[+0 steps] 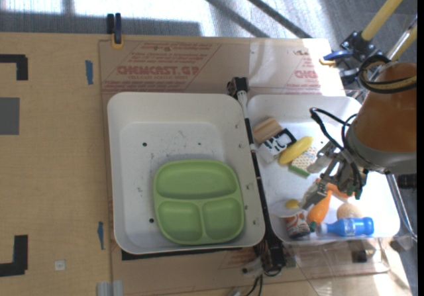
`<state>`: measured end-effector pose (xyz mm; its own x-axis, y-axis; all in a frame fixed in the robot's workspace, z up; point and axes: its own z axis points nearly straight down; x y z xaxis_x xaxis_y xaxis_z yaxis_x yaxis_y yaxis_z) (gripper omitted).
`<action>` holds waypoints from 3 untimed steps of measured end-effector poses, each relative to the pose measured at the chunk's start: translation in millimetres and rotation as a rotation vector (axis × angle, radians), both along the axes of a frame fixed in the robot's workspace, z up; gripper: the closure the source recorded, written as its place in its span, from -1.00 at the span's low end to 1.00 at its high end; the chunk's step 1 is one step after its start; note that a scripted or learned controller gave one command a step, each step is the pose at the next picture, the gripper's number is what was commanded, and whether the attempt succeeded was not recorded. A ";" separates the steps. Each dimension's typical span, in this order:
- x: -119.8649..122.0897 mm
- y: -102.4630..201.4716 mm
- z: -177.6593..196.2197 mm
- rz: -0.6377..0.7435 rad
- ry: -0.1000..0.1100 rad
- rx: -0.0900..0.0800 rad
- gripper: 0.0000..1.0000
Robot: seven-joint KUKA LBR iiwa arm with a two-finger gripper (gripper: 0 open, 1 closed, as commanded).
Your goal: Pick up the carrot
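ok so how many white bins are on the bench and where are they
2. One white bin sits on the left, holding a green divided plate. The other bin sits right beside it, holding the carrot and other small items, with the gripper over it.

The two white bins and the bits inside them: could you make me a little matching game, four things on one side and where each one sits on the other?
Things:
1. green divided plate
2. carrot
3. blue bottle
4. banana

Places:
A. along the near edge of the right bin
B. just under the robot's hand
C. in the left bin
D. mid right bin, beside a black and white card

Pairs: 1-C, 2-B, 3-A, 4-D
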<state>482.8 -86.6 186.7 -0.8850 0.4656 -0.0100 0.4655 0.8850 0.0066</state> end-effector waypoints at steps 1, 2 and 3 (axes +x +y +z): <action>5.7 -35.9 -68.1 0.078 0.015 -0.001 -1.00; 3.9 -81.6 -96.6 0.376 -0.010 -0.009 -1.00; 9.1 -81.5 -83.4 0.370 -0.030 -0.015 1.00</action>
